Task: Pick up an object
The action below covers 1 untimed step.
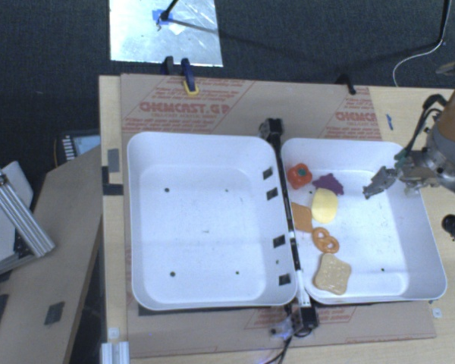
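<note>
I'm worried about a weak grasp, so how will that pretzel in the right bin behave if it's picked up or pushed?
The pretzel looks like a small toy, so probably light and stiff. It lies flat, so it would likely slide on the right bin, not roll. Its thin loops may be hard to pinch.

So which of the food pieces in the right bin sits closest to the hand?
The purple piece, at the top of the cluster beside the red-orange one. It is the rightmost piece, nearest the hand; the others lie lower or further left.
</note>
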Available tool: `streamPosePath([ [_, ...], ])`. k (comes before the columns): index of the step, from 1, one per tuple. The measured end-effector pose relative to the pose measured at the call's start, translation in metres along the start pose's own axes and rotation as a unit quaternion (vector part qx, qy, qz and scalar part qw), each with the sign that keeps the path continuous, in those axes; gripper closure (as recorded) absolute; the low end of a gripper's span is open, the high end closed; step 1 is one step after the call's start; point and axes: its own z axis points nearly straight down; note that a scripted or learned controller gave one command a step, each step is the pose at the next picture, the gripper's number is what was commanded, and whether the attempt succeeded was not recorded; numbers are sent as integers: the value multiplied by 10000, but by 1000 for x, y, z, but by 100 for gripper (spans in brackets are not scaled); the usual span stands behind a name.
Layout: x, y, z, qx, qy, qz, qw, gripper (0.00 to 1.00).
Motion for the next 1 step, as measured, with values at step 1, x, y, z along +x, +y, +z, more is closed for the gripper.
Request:
streamPosePath([
  [1,0,1,-11,-16,-4,-14,10000,100],
])
